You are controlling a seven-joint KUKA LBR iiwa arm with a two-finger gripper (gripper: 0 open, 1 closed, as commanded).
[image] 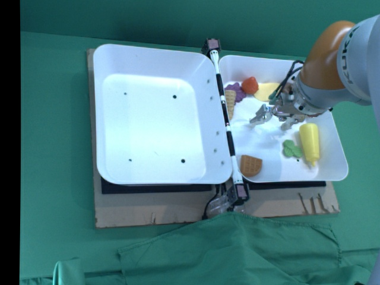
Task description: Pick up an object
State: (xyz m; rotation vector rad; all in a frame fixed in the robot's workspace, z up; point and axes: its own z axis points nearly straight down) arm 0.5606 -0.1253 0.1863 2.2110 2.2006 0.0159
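Note:
My gripper (pixel 274 119) hangs over the middle of the right bin (pixel 332 170), fingers spread apart with nothing between them. Around it lie toy foods: a yellow bottle (pixel 309 142) just to its right, a green leafy piece (pixel 291 149) below it, a red strawberry-like piece (pixel 250 85) and a yellow slice (pixel 267 90) behind it. Purple grapes (pixel 234 90) and an ice-cream cone (pixel 230 103) rest by the left wall. A brown waffle-like piece (pixel 251 165) sits at the front left corner.
The left bin (pixel 113 58) stands beside the right one, parted by a black-and-white divider rod (pixel 222 105). Both sit on a cardboard sheet (pixel 154 217) over green cloth. A fold of green fabric (pixel 237 248) lies in front.

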